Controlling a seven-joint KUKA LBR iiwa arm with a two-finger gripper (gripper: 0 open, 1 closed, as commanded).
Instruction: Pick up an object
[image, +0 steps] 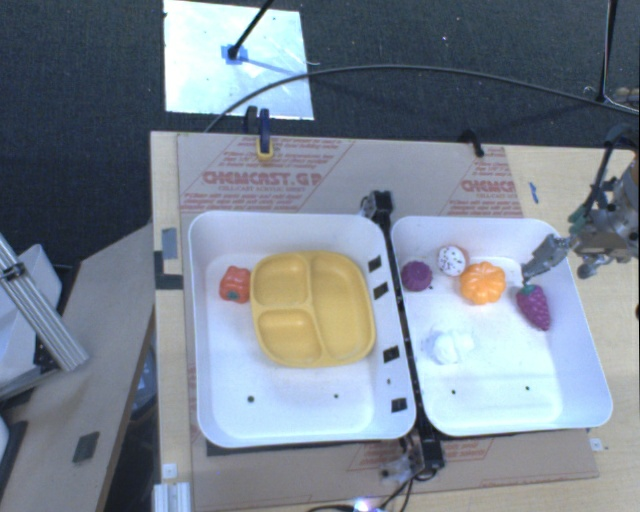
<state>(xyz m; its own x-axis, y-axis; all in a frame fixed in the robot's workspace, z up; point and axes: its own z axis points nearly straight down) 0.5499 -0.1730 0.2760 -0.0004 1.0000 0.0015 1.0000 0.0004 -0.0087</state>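
Observation:
The right bin (560, 400) holds a purple grape bunch (534, 306), an orange pumpkin-like toy (483, 283), a white speckled ball (452, 260), a dark purple round piece (416, 275) and a small white lump (447, 347). My gripper (566, 260) hangs over that bin's far right rim, just above and to the right of the grapes. It is open, with one finger (542, 258) pointing down toward the grapes and nothing between the fingers.
The left bin (230, 400) holds a yellow divided plate (310, 308) and a small orange-red pepper toy (234, 284) beside it. A black clip strip (392, 300) joins the two bins. Cables cross the dark floor behind the bench.

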